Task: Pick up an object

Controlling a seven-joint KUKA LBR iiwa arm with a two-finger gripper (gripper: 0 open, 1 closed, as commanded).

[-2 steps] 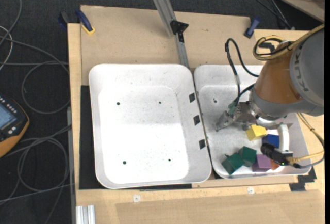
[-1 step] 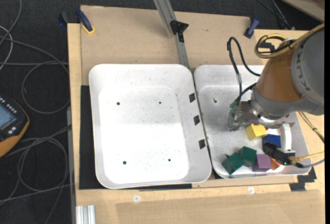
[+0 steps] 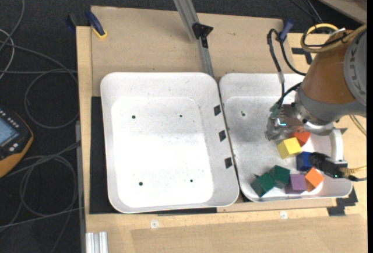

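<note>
Fingers (image 3: 277,127) are down in the right bin (image 3: 250,94), just up-left of the yellow block (image 3: 288,147) — you can't tell how wide they stand or whether they hold anything. An orange-red block (image 3: 302,136) touches the yellow block's upper right; a blue block (image 3: 303,160) sits just below it. Further below lie green blocks (image 3: 273,179), a purple block (image 3: 298,182), an orange block (image 3: 314,177). Left bin (image 3: 116,88) sits well left of yellow — both on your counter (image 3: 145,30).
</note>
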